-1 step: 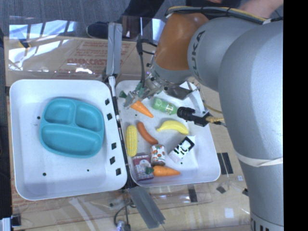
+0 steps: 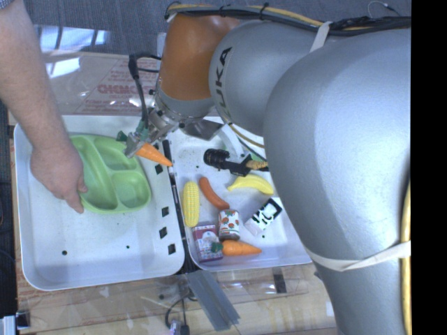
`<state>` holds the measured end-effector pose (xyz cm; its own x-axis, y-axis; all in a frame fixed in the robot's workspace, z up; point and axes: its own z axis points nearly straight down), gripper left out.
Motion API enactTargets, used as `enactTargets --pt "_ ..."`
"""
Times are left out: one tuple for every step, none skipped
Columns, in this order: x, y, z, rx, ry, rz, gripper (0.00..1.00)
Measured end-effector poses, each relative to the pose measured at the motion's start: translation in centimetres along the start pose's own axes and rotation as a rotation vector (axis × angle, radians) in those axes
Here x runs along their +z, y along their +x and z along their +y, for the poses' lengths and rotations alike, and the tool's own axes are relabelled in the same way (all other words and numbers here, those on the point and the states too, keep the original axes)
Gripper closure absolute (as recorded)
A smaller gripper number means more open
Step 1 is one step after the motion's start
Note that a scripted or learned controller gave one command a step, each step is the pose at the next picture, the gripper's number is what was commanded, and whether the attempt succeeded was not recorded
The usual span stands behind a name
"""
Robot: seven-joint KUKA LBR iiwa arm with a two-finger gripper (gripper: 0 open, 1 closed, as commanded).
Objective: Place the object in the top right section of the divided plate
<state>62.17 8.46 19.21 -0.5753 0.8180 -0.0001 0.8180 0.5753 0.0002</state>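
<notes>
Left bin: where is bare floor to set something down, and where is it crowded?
Bare floor runs along the left bin's near edge, below the green plate and the person's hand. The right bin is crowded: corn, banana, can, carrot.

The wooden bench point(image 2: 84, 306) carries two white bins, left bin point(image 2: 42, 257) and right bin point(image 2: 293, 253), side by side.

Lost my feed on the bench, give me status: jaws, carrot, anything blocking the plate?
Gripper at the green divided plate's top right edge, carrot between its jaws. Carrot not yet in the section. A person's hand on the plate's left rim.
</notes>
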Motion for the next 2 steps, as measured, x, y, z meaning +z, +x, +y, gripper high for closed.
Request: enactTargets --pt "-5.6 1.4 5.2 0.109 0.002 0.000 1.00" --pt "-2.4 1.1 -3.3 -0.022 0.004 0.001 1.00"
